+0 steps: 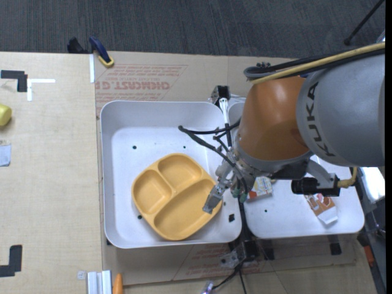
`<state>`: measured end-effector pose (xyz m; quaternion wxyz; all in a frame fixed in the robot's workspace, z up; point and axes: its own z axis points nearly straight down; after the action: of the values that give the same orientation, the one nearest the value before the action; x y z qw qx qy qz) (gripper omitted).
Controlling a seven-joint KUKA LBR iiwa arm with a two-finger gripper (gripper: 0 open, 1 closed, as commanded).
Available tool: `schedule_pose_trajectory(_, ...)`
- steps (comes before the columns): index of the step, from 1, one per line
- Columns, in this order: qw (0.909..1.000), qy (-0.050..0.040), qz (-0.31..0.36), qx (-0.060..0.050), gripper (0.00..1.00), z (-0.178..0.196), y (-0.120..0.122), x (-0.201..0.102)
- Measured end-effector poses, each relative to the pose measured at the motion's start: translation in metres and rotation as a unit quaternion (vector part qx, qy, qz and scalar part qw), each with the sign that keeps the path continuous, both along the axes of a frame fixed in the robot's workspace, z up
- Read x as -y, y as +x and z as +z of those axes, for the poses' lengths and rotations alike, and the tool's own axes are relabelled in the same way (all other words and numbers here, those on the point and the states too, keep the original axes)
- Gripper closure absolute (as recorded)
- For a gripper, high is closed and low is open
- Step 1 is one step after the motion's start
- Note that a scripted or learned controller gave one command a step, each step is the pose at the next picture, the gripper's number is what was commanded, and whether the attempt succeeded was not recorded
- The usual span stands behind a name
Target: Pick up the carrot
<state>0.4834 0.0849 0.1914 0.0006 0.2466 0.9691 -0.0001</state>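
My gripper (215, 196) hangs low over the seam between the two bins, at the right edge of a yellow divided plate (168, 195) that lies in the left bin (116, 164). Nothing shows in the gripper. An orange and white thing (323, 208) lies in the right bin (288, 222), right of the gripper and partly under the arm; I cannot tell whether it is the carrot. A small white, red and green item (263, 188) sits just right of the gripper. The arm's orange band hides much of the right bin.
Black cables (202, 138) trail from the wrist over the left bin's back right corner. A yellow object (3, 115) rests on the bench at the far left. A blue clamp (101, 51) lies behind the bins. A small orange piece (117, 281) sits at the bottom edge.
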Motion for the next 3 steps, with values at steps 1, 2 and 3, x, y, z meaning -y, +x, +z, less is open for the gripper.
schedule_pose_trajectory(1, 0.9986, 0.0035, 0.052, 0.005, 0.0, -0.0945, 0.0552, -0.0203)
schedule_pose_trajectory(2, 0.9987, 0.0019, 0.051, 0.004, 1.0, -0.0874, 0.0549, -0.0179)
schedule_pose_trajectory(3, 0.9987, 0.0006, 0.051, -0.003, 1.0, -0.085, 0.0511, -0.0166)
